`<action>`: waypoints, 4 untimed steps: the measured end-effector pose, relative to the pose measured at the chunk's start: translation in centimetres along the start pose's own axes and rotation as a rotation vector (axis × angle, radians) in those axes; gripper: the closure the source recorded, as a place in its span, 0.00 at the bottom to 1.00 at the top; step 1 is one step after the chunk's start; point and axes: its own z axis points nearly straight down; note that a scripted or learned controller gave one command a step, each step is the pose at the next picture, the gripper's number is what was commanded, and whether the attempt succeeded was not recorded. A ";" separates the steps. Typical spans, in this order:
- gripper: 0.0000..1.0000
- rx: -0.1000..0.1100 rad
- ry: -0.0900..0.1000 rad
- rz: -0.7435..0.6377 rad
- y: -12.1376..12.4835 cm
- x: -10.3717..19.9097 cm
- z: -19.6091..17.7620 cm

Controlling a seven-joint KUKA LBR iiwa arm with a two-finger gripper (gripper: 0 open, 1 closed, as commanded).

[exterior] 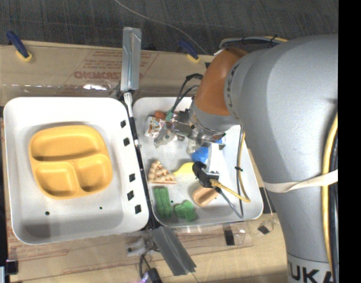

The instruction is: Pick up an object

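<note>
My gripper (164, 128) hangs low over the upper left part of the right bin (248, 208), under the orange wrist band. Just below the wrist lies a blue object (200, 155), partly hidden by the arm. A yellow piece (185, 170) and a tan ridged wedge (158, 173) lie in the bin's middle. Two green items (164, 200) (186, 210) and a tan roll (204, 196) sit near the front wall. A small red-brown thing (161, 115) peeks out beside the gripper.
The left bin (15, 217) holds a yellow divided tray (68, 158). A grey divider bar (131, 58) runs up between the bins. The arm's large grey body (292, 128) covers the right side, with cables (227, 190) trailing over the right bin.
</note>
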 end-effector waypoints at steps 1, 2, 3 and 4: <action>0.00 0.042 0.007 -0.084 6.7 -3.7 0.4; 0.00 0.051 -0.015 0.045 5.5 -1.0 2.4; 1.00 0.066 -0.020 0.037 5.2 -1.0 1.9; 1.00 -0.008 0.001 0.158 5.6 4.2 -8.0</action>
